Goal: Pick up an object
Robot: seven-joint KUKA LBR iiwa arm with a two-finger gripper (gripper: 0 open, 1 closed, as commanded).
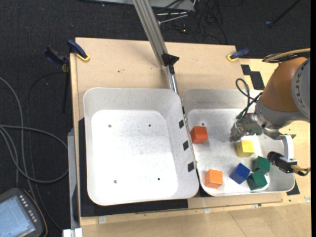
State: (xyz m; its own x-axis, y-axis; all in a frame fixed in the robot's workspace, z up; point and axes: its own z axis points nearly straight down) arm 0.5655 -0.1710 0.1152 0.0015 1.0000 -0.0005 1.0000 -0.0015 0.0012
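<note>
Nearest, in the right bin (217, 113), lie an orange block (214, 178), a blue block (240, 173) and two green blocks (258, 174). Beyond them, the yellow block (245, 147) sits directly beneath the tool (240, 134); whether it grips is unclear. Farther left lies a red-orange block (199, 134).

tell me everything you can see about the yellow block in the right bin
The yellow block is a small cube, matte and pale yellow, lying flat on the floor of the right bin toward its right side. The gripper sits at its upper left corner, seemingly touching; whether it grips is unclear. A green block lies just below right, close but apart.
</note>
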